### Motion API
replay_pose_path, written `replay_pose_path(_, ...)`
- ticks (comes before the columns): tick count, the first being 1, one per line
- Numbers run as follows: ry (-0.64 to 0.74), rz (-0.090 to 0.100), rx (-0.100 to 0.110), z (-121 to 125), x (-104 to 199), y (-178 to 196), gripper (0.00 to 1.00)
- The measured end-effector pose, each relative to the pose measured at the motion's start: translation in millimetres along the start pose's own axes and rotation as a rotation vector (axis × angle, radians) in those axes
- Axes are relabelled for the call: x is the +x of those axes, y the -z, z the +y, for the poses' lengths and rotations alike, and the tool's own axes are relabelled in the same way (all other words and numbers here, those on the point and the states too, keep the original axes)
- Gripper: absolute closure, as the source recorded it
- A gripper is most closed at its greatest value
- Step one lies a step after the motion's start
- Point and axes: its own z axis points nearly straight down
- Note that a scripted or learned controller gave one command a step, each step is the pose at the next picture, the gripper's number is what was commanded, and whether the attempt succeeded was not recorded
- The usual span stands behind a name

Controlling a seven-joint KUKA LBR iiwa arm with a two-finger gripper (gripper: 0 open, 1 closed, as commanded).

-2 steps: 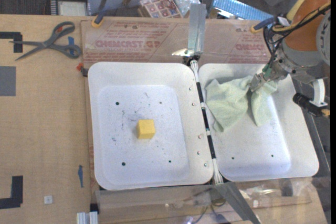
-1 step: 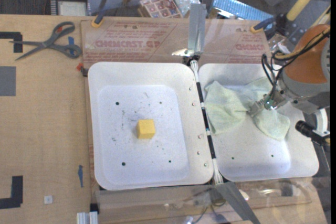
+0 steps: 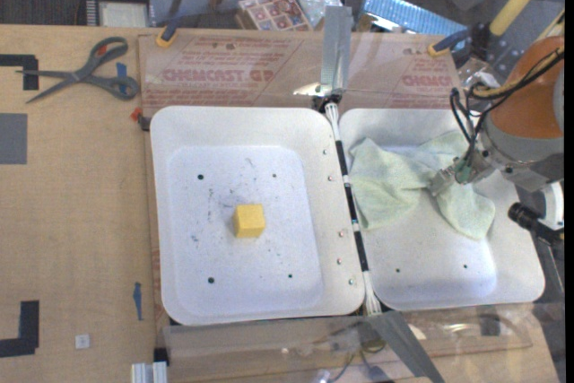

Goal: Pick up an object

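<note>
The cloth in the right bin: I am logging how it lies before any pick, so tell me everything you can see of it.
The cloth is pale green, soft and thin-looking, crumpled with folds, not spread flat. It lies in the upper half of the right bin, reaching from the bin's left wall across to the right, one corner drooping lower right. The gripper is down on its right part; a grasp cannot be made out.
</note>
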Motion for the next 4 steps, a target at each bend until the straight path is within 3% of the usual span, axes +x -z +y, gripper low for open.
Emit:
replay_pose_path(1, -0.002, -0.004, -0.004, 0, -1, 11, 1.00)
replay_pose_path(2, -0.115, 0.003, 0.006, 16, -2, -11, 1.00)
replay_pose_path(3, -0.253, 0.008, 0.019, 72, -27, -13, 1.00)
replay_pose_path(4, -0.260, 0.003, 0.007, 44, -3, -12, 1.00)
